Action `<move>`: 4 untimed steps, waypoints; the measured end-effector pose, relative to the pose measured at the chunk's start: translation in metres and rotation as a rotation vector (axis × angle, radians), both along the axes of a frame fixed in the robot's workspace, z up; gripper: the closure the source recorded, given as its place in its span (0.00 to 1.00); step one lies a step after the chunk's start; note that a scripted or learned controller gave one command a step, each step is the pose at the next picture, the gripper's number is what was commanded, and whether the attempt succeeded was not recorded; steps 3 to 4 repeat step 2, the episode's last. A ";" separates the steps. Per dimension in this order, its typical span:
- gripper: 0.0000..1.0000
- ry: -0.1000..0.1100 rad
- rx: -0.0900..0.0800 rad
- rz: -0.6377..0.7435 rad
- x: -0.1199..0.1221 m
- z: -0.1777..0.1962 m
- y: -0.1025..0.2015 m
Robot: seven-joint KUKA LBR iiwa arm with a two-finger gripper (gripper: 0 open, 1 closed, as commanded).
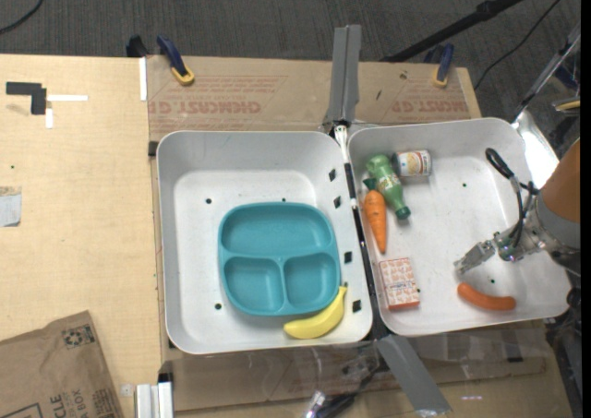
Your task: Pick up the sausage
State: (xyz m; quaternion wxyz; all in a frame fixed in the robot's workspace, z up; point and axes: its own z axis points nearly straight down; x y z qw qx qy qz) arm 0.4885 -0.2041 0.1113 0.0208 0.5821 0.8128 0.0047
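- I see the counter (74,222) carrying two white bins side by side: the left bin (185,250) and the right bin (443,144).
- In the left bin lies a teal divided plate (277,257), with a banana (319,317) touching its near right corner.
- My arm (565,213) reaches in from the right; the end effector (482,257) hangs low over the right bin, and I cannot tell how it stands; nothing shows in its grip.
- Along the right bin's left side: a green bottle (388,185), a carrot (375,218), a small box (398,282), and a can (414,163) at the far end.
- The sausage (487,297) lies near the right bin's near edge, just nearer than the end effector, apart from it.
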 end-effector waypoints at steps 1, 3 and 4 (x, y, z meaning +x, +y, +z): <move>0.00 -0.003 -0.004 -0.002 0.000 0.000 0.006; 0.00 -0.004 -0.003 0.011 0.001 -0.001 0.007; 0.00 -0.004 -0.003 0.011 0.001 -0.001 0.007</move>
